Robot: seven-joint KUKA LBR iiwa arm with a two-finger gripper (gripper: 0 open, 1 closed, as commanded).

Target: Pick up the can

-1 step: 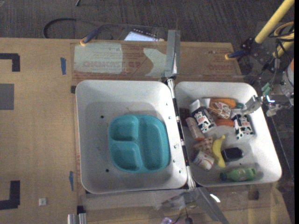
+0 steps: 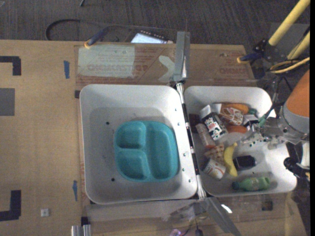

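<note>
The right bin (image 2: 275, 98) holds a pile of small items. A short can (image 2: 215, 168) with a pale and orange label lies near the bin's front left, beside a yellow banana (image 2: 230, 158). My gripper (image 2: 257, 132) hangs over the middle right of this bin, up and to the right of the can and apart from it. The grey arm with its orange band (image 2: 301, 102) comes in from the right edge. Nothing can be seen held in the gripper.
A teal divided plate (image 2: 145, 150) lies in the left bin (image 2: 93, 132). Around the can are a cow-patterned carton (image 2: 213, 125), a brown tube (image 2: 204, 134), an orange packet (image 2: 231, 113), a black block (image 2: 244, 161) and a green bottle (image 2: 252, 183). Yellow poles (image 2: 290, 18) stand at the back right.
</note>
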